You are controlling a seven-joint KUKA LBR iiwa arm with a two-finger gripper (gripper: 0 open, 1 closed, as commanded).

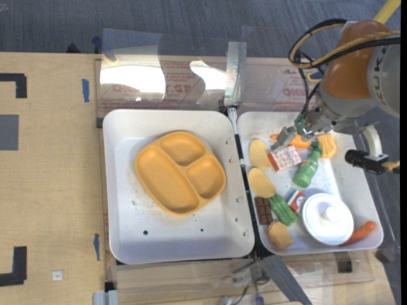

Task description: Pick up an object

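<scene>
Fingers' spread cannot be told — the gripper (299,131) should drop squarely onto the red packet (285,158) — avoiding the green bottle (307,171).

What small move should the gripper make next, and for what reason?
Probably a short descent with a slight shift left. The gripper hangs over the right bin, just above the red-and-white packet, with nothing seen between its fingers. The green bottle lies close beside the packet, so a careful approach seems wise.

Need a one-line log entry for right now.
arm: over right bin | claw: low above red-and-white packet, nothing seen held | left bin: yellow divided plate | task: not done
</scene>
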